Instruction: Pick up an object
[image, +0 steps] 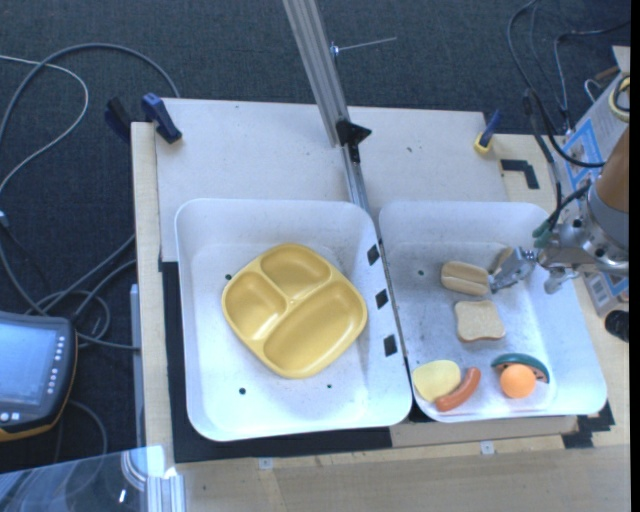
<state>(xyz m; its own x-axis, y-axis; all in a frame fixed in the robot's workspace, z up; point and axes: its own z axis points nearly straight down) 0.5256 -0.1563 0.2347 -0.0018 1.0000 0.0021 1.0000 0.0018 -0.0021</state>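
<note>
My gripper (501, 272) reaches in from the right, low over the right bin (566, 330). It is open, with its fingertips just right of a tan bread roll (464, 277) and nothing between them. A toast slice (479, 321) lies just below the roll. Along the bin's front edge sit a yellow round piece (436, 379), a red sausage (458, 391) and an orange ball (517, 381) beside a teal curved piece (522, 361).
The left bin (200, 300) holds a yellow divided plate (294, 309). A metal pole (322, 70) slants over the back of the bench, ending at the gap between the bins. Cables and a blue clamp (160, 115) lie off to the left.
</note>
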